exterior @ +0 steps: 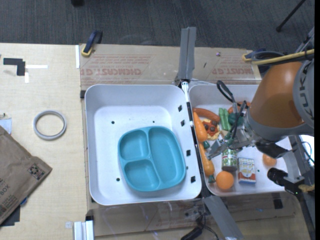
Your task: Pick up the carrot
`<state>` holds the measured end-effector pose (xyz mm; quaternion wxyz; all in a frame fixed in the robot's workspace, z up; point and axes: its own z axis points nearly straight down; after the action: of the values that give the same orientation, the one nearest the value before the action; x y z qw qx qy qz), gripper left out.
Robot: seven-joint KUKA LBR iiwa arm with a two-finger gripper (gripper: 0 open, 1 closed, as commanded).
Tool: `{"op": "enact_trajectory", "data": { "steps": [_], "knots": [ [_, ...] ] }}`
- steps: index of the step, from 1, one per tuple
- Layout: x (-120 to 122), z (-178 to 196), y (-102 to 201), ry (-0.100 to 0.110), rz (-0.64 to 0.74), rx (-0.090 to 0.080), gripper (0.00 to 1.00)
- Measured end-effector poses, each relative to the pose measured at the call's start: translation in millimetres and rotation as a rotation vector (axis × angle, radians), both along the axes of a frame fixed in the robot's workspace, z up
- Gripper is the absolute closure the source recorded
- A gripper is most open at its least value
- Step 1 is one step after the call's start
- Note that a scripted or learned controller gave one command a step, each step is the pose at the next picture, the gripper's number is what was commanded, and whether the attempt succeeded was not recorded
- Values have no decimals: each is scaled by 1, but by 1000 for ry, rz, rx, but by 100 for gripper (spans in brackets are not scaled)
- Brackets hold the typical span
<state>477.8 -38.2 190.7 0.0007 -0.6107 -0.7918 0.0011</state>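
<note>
The arm (280, 99) reaches in from 3 o'clock, wrist bent down over the right bin (227, 90). Its gripper (223, 145) hangs among the clutter; whether it is open, I cannot tell. The carrot (199, 128) lies at the gripper's 10 o'clock, near the bin's left wall.

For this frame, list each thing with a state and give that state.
carrot: lying in the right bin, not held
gripper: low over the right bin's clutter
blue divided plate: flat in the left bin
orange: resting in the right bin
tape roll: flat on the bench
</note>
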Motion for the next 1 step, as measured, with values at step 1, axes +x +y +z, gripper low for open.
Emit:
{"op": "enact_trajectory", "data": {
  "steps": [1],
  "knots": [
    [3,-93,-65,-13,-68,0,0]
  ]
}}
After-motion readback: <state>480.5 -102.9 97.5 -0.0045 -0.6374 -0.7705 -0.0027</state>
